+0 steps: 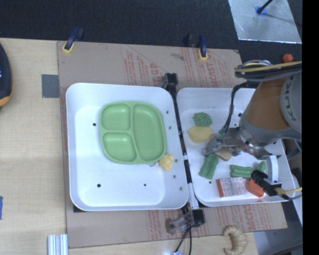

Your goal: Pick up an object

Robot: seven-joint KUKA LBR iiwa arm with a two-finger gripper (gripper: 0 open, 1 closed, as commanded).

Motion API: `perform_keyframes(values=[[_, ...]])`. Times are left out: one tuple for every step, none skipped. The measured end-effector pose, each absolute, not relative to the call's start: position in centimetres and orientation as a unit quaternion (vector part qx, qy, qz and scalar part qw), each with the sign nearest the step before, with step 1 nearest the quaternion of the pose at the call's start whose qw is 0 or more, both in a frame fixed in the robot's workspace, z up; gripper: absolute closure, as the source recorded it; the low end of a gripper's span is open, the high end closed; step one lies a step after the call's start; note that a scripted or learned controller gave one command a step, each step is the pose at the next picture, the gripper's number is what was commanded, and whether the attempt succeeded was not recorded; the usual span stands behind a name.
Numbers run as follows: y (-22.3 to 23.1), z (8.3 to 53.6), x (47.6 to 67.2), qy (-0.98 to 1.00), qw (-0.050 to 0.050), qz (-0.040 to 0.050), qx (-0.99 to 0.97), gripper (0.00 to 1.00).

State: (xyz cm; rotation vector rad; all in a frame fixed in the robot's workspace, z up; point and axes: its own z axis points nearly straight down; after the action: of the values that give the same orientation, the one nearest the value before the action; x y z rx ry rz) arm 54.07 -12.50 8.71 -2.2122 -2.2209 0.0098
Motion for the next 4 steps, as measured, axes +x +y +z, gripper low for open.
perform_keyframes(values=[[-12.6, 10.3, 54.2, -0.709, 0.001, 0.0024, -0.705, 1.00], [-12.6, 10.2, 54.2, -0.709, 0.000, 0.0023, -0.705, 0.00], [-11.2, 11.7, 63.6, -0.710, -0.003, -0.0022, -0.704, 0.00], [-13.1, 16.9, 60.7, -0.708, 0.001, 0.0007, -0.706, 0.00]])
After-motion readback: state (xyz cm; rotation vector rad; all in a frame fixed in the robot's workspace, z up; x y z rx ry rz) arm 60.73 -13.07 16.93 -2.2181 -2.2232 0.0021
